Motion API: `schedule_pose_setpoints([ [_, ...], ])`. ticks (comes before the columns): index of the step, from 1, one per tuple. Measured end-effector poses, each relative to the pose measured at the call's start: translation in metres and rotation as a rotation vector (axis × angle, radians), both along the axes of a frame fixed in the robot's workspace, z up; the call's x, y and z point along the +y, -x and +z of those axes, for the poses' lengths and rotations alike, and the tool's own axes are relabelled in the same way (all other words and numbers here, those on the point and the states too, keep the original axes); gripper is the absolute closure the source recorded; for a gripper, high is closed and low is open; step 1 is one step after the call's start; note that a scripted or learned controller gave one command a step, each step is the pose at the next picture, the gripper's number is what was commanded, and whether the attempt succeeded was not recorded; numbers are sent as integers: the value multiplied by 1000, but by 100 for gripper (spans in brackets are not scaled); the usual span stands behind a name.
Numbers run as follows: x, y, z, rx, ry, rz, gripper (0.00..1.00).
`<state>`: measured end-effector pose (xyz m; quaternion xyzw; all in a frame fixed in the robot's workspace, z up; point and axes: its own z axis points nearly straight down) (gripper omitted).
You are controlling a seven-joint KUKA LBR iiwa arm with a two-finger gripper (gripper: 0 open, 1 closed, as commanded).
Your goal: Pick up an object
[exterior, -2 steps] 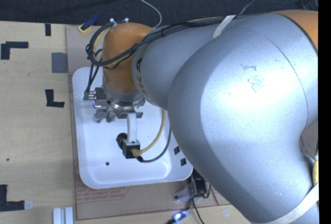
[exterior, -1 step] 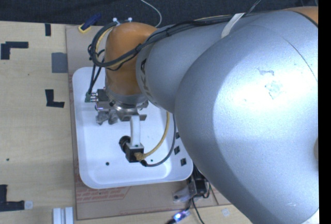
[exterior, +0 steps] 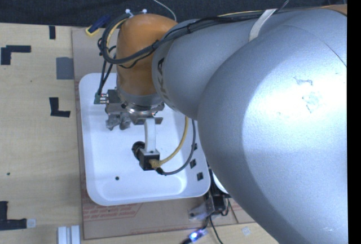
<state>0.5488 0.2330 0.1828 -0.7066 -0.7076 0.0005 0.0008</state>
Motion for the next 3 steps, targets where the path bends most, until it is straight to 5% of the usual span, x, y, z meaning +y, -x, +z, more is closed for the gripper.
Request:
schedule_pose_setpoints([
  [1, 1, -62, 62, -8, -1, 1, 100],
  [2, 1, -69, 213, -17, -5, 2, 100],
  [3, 0, -50, 58, 14, 7, 0, 100],
])
